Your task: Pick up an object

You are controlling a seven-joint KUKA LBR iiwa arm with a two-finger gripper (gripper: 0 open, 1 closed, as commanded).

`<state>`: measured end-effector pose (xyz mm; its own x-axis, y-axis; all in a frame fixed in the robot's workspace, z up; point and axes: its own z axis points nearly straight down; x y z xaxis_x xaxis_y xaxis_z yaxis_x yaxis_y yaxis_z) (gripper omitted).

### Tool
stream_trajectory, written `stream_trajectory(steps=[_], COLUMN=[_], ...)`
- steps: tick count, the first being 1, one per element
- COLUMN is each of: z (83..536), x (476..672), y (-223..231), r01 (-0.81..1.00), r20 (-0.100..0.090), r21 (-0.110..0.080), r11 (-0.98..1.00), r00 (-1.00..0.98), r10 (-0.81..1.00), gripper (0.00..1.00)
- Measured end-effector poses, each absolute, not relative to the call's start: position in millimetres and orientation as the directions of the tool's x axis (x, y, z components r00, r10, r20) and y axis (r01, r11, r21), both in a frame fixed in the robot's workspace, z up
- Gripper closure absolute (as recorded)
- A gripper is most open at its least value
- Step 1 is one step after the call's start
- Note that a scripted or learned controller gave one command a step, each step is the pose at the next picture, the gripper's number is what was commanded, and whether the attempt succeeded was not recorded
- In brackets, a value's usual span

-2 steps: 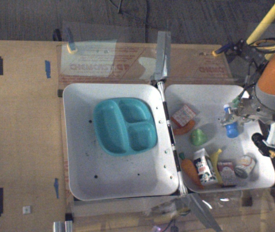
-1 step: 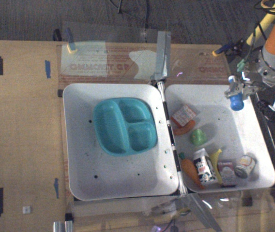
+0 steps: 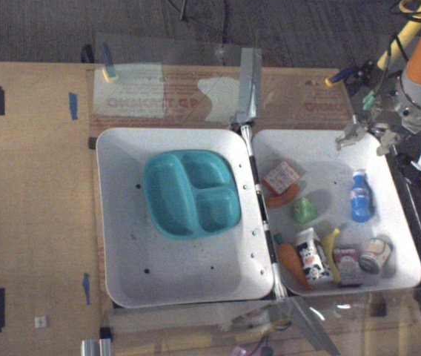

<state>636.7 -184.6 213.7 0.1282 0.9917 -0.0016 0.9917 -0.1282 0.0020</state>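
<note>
The clear sheet [image 3: 173,95] behind the bins carries red block lettering, seen reversed and too blurred to read with any confidence. The milk carton [image 3: 313,256], the small box [image 3: 346,264] and the can [image 3: 376,254] bear printed labels, all illegible.

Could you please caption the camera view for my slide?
End effector above the right bin of small items; teal divided plate in the left bin.
</note>
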Motion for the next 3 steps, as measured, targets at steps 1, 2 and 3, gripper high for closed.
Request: stream_trajectory(steps=[1, 2, 3], z=[235.9, 96.9, 216.2], x=[601.7, 580.4, 535.2], y=[-214.0, -208.9, -207.7], r01=[0.988, 0.974, 0.989], r20=[0.0, 0.008, -0.001], r21=[-0.001, 0.004, 0.002], r11=[-0.152, -0.225, -0.145], r00=[0.152, 0.225, 0.145], r10=[0.988, 0.974, 0.989], gripper=[0.0, 0.0, 0.0])
